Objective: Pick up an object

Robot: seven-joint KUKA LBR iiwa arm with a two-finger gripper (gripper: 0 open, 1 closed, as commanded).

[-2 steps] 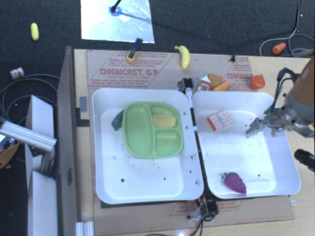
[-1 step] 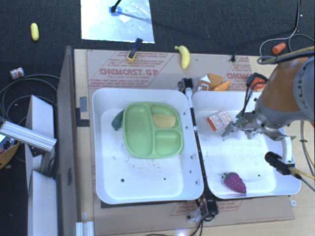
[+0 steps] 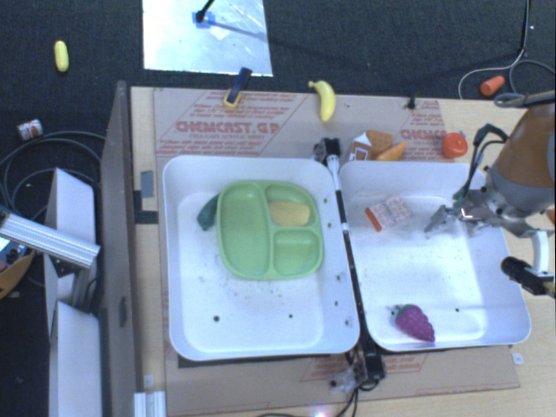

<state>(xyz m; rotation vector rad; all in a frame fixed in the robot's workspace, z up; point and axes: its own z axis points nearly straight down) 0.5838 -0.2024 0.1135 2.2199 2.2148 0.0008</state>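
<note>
Purple grapes [image 3: 414,322] lay near the front edge of the right bin [image 3: 504,320], well apart from the gripper [image 3: 439,221]. We saw the gripper over the bin's rear half, beside an orange-tipped packet [image 3: 387,213]; we could not tell its jaw state.

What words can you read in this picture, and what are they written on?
"CHEMCAST GP" in red on the brown sheet behind the left bin.
The same red print repeats near the orange ball, too blurred to read fully.
Packet in the right bin: print too small.
</note>
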